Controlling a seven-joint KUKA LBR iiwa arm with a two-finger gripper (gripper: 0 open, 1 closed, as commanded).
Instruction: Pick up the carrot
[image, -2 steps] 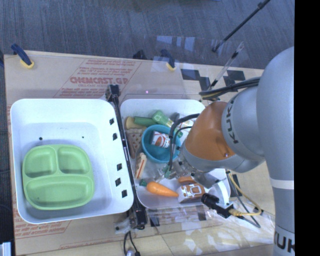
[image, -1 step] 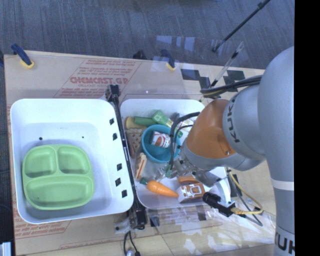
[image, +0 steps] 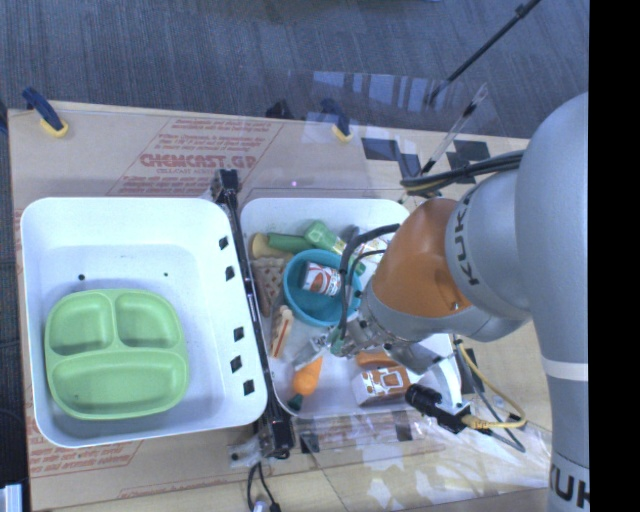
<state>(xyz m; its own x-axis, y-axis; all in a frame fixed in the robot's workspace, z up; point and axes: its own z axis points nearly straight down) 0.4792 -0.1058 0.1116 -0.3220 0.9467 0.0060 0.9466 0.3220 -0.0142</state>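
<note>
Two white bins (image: 130, 215), one green tray (image: 115, 352), one carrot (image: 308, 376); jaws (image: 340, 343) of unclear state just above it.

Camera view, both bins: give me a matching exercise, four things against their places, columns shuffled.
Things:
1. carrot
2. green tray
3. blue bowl
4. green bottle

Places:
A. far end of the right bin
B. left bin
C. middle of the right bin, with a small can in it
D. near end of the right bin, close to the divider

Pairs: 1-D, 2-B, 3-C, 4-A
</note>
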